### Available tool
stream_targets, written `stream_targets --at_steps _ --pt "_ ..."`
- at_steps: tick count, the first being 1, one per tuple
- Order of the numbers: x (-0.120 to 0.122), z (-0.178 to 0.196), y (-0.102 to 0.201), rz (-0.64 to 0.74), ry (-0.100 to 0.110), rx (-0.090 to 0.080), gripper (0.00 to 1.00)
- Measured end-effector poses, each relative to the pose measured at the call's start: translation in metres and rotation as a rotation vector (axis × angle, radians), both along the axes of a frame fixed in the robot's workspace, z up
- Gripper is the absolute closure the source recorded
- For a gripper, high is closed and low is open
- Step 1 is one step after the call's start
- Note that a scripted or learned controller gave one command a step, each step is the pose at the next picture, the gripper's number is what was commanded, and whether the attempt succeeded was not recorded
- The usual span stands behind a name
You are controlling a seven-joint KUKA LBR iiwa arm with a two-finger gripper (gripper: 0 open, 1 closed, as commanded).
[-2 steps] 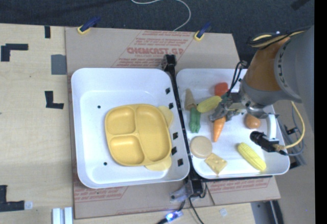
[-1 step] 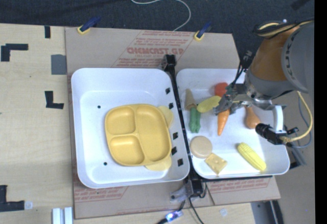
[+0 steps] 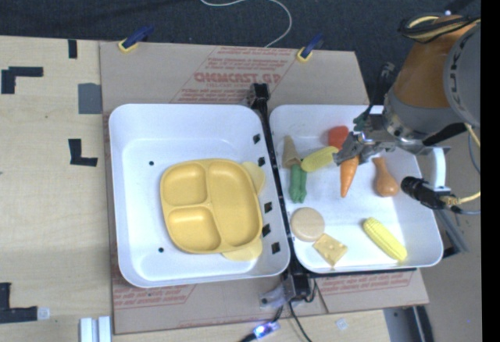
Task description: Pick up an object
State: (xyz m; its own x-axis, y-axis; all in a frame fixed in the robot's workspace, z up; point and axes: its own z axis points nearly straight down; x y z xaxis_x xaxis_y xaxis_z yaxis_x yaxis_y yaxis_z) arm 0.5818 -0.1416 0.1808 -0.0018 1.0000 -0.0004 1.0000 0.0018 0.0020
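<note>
Gripper (image 3: pixel 353 150) hung over right bin (image 3: pixel 422 254), fingertips just above carrot (image 3: pixel 348 174) top, touching or nearly; grip state couldn't be told. Yellow pepper (image 3: pixel 316 160) just left.

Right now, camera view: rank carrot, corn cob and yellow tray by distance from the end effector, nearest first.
1. Carrot: right bin, just below the end effector.
2. Corn cob: right bin, near front right corner.
3. Yellow tray: left bin, far across the divider.
</note>
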Motion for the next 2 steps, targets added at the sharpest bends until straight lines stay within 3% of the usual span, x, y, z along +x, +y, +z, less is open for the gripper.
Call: stream_targets --at_steps 1,2 --pt "0.001 0.047 0.0 0.0 -0.002 -0.001 1.0" --pt "-0.001 0.054 0.049 0.005 0.003 0.002 1.0"
